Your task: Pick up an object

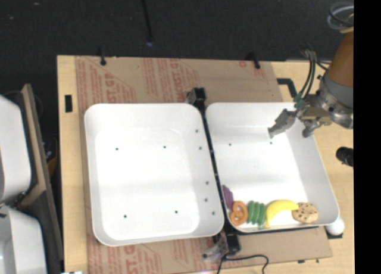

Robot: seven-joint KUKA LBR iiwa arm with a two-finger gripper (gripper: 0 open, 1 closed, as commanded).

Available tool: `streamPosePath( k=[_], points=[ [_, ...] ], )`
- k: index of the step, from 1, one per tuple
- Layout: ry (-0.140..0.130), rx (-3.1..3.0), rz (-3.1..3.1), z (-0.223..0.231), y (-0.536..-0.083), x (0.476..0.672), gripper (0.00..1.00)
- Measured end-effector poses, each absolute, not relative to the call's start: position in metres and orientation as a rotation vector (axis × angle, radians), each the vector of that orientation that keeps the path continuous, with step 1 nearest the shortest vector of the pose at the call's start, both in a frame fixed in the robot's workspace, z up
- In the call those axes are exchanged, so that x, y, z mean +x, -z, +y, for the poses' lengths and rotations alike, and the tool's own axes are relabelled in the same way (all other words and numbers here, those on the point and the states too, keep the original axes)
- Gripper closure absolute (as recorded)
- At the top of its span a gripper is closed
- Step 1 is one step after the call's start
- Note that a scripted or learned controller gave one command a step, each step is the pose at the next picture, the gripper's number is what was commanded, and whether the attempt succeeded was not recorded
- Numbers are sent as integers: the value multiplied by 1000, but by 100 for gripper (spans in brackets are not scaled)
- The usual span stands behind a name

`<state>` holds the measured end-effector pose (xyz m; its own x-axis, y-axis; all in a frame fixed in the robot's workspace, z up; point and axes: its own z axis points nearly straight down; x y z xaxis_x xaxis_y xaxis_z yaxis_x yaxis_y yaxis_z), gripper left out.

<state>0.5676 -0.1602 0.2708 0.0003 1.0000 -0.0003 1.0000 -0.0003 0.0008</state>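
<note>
Above the upper right part of the right bin (309,165), the gripper (293,122) hangs with the arm (340,70) reaching in from the right, its orange band just above the grey wrist. One finger (278,125) points left and slightly down over the bin floor; a second, shorter finger (309,128) shows nearer the bin's right wall. The two fingers stand spread apart, with nothing between them.

Along the near wall of the right bin lie five small things in a row. From left to right: a purple piece (227,195) against the left wall, a pretzel (238,212), a green piece (257,213) with upright ribs, a banana (280,209), and a cookie (305,212) near the right corner. The banana's long axis runs roughly left to right, its right tip raised and touching or just beside the cookie. The pretzel and green piece sit close together.

Most of the right bin's floor between the gripper and the row is open. The left bin (95,165) lies beside it, their walls meeting at the middle.
</note>
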Motion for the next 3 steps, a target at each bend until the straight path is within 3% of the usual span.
streamPosePath(
  k=[1, 2, 3],
  points=[
    [-1, 2294, 2145, -161, -285, 564, 0],
    [5, 2221, 2228, -129, -206, 623, 0],
    [10, 2279, 2173, -149, -95, 593, 0]
  ],
)
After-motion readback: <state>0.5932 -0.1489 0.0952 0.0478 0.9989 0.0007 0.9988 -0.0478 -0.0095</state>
